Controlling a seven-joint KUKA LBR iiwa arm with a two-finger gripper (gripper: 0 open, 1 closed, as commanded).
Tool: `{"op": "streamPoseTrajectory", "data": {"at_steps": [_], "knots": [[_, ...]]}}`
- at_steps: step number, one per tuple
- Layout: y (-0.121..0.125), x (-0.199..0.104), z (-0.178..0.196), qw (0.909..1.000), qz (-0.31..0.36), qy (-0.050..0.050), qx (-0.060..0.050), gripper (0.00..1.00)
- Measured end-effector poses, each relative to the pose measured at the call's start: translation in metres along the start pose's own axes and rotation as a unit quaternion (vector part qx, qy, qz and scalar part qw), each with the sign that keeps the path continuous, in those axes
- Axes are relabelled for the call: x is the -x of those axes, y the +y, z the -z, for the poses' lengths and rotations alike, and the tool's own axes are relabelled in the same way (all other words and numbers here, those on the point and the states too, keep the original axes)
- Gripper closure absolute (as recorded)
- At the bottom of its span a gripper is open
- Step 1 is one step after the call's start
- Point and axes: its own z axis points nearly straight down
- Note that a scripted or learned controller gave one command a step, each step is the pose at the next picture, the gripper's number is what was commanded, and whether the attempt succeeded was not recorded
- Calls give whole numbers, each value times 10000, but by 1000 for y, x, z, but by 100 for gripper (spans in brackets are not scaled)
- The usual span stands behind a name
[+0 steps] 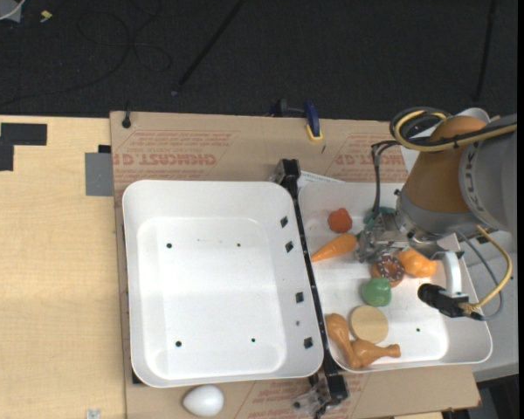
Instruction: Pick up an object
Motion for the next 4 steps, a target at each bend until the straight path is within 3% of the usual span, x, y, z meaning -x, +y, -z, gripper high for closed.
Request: {"op": "streamPoseTrajectory", "data": {"at_steps": [1, 2, 3, 4], "knots": [[44, -21, 6, 10000, 4, 5, -15, 100], [3, -32, 138, 10000, -5, 1, 19, 100], [58, -121, 96, 10000, 31, 17, -29, 100], [56, -166, 100, 10000, 10, 10, -31, 100]]}}
